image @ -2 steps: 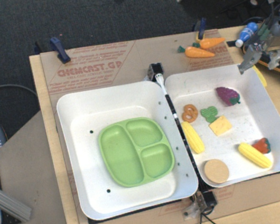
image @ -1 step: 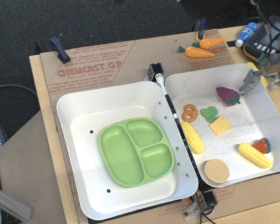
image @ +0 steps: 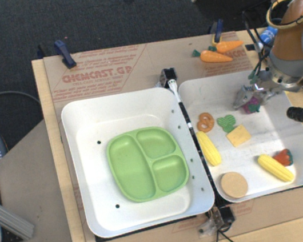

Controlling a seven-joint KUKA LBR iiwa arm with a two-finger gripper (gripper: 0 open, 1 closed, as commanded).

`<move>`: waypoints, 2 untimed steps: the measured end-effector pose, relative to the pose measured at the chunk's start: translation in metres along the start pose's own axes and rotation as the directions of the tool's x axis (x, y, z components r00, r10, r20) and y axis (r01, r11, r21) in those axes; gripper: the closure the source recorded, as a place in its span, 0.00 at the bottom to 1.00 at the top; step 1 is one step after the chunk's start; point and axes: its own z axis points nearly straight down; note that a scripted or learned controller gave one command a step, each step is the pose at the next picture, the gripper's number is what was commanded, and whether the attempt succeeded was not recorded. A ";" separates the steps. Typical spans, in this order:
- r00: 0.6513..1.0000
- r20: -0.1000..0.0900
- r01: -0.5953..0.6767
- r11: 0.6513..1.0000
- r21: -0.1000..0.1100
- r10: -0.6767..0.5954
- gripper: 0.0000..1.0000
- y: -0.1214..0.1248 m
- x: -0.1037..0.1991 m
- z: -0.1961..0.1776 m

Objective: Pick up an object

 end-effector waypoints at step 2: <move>1.000 0.012 -0.002 1.000 -0.001 0.002 1.00 -0.008 0.063 -0.005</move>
